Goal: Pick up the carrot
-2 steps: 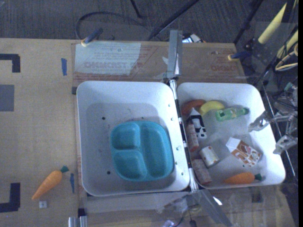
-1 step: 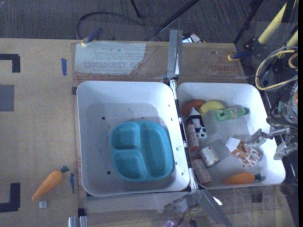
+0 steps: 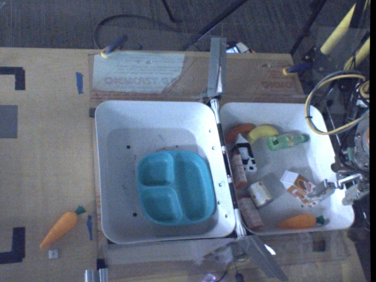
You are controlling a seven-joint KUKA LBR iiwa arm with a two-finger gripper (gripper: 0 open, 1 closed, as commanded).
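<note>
Two shallow white plastic bins side by side on a tan bench. The left bin (image 3: 111,128) holds a teal three-compartment plastic tray (image 3: 175,187), set toward its 4 o'clock corner. The right bin (image 3: 317,128) holds clutter: an orange toy carrot with a green stub (image 3: 301,221) lying flat at the bin's 6 o'clock edge, a small white-and-orange carton (image 3: 298,187) just above it, a yellow rounded toy (image 3: 262,133) and a pale green bottle (image 3: 286,140) near 12 o'clock. A second orange carrot with a green top (image 3: 59,228) lies on the bench outside, at 8 o'clock from the left bin. The metal two-finger gripper (image 3: 326,187) sits low at 3 o'clock in the right bin, beside the carton; cannot tell its state.
</note>
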